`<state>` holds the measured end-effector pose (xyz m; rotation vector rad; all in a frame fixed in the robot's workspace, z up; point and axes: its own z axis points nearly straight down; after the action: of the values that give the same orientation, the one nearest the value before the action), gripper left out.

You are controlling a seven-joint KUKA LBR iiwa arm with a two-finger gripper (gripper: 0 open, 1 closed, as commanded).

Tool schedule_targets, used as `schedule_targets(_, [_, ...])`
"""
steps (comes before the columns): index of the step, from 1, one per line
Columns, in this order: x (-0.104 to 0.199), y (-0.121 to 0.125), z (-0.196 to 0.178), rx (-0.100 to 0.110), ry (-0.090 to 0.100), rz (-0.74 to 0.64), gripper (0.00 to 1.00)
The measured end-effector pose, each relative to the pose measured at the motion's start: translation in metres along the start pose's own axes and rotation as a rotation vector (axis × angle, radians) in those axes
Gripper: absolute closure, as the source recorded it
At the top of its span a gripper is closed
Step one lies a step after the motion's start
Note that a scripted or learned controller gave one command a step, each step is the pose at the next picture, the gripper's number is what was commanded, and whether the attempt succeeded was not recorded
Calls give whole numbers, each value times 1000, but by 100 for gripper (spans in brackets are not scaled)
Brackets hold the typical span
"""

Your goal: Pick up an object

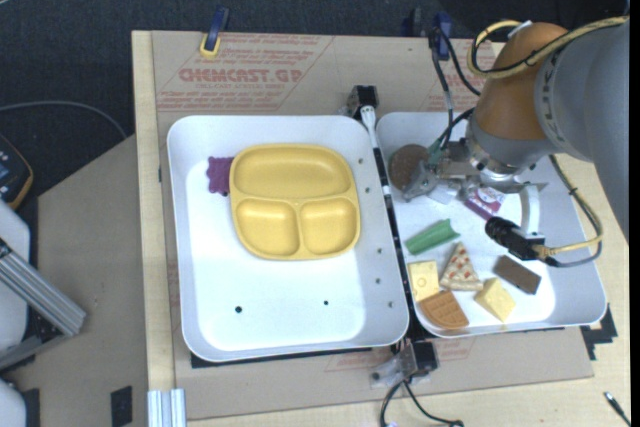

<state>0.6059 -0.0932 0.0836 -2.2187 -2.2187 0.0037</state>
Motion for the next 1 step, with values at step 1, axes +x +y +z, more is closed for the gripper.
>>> schedule_targets(1, [0, 0, -12, -3, -1, 2, 100])
